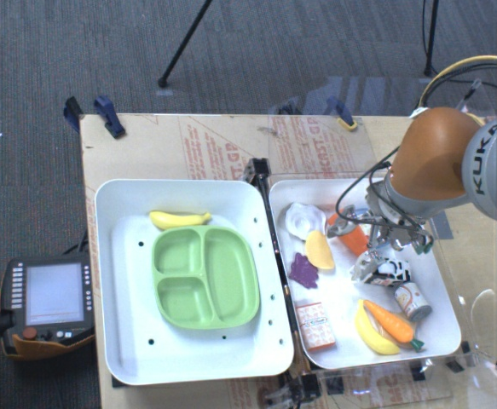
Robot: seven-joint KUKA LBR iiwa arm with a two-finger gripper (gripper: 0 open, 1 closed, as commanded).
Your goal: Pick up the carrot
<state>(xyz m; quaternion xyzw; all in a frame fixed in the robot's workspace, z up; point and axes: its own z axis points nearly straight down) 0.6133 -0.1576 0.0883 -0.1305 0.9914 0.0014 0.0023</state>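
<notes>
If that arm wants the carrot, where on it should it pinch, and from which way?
Probably across the middle of the carrot, coming straight down from above. It lies flat, slanting toward the bin's near right corner, with the banana against its near side and a small can close behind, so the fingers must slip between.

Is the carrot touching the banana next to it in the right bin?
Touching. In the camera view the carrot lies across the banana in the right bin, overlapping its upper edge with no gap.

You get even, bright overhead light, soft shadows under the white bins [112,228], mild glare on the orange band [436,152], slight overall softness.
</notes>
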